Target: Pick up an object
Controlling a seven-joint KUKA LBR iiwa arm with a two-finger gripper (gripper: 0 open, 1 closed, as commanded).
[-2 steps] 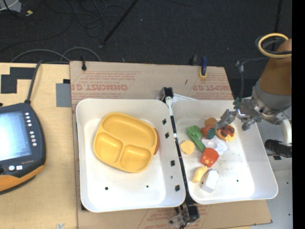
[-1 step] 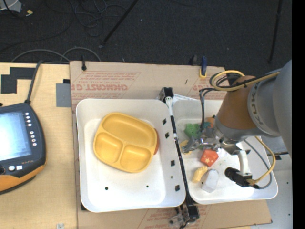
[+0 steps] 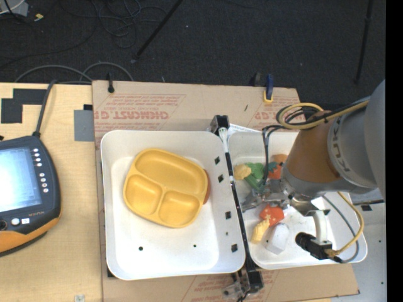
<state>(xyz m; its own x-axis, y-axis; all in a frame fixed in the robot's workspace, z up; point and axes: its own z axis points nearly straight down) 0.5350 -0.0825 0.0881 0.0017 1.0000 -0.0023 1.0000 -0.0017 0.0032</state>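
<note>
Arm (image 3: 327, 153) low over my right bin (image 3: 352, 253), gripper (image 3: 267, 197) down among the toys.

I see a red toy (image 3: 272, 214) just below the gripper, a green one (image 3: 255, 173) above it, a yellow piece (image 3: 259, 233) and a white one (image 3: 276, 239) nearby. I cannot tell how the jaws stand. The yellow tray (image 3: 165, 186) lies in the left bin (image 3: 119, 244).

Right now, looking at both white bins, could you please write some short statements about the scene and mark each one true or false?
1. The yellow divided plastic plate lies in the left white bin. True.
2. The plate is blue. False: it is yellow.
3. The grey arm hangs over the right white bin. True.
4. The small red object lies in the left bin. False: it lies in the right bin.
5. The plate has three compartments. True.
</note>
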